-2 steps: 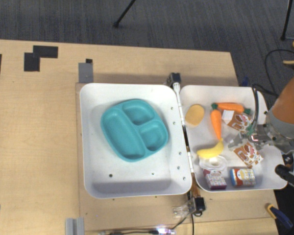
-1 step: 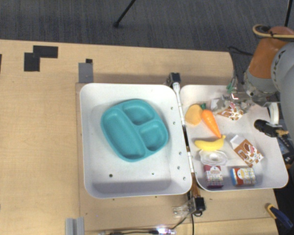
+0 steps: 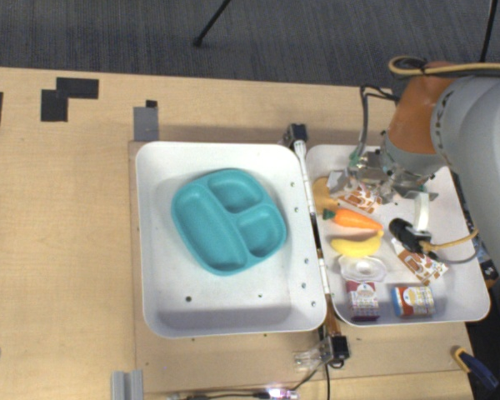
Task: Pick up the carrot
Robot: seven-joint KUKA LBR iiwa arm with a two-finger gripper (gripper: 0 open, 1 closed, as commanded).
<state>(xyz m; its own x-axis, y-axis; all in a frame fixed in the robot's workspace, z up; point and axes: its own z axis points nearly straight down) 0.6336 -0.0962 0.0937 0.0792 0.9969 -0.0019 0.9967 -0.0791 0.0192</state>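
The arm hung low over the right bin (image 3: 475, 302), its gripper (image 3: 368, 173) at the bin's far end, just above the clutter. The carrot (image 3: 356, 219) lay free near the left wall, between a snack packet (image 3: 358, 197) and a yellow banana (image 3: 355, 245). This looked like the approach step, with no grasp made. Whether the jaws stood wide or narrow, I could not tell. Next call, by my reckoning: shift toward the carrot and descend without catching the packet. The cans (image 3: 413, 301) carried labels too small to read.
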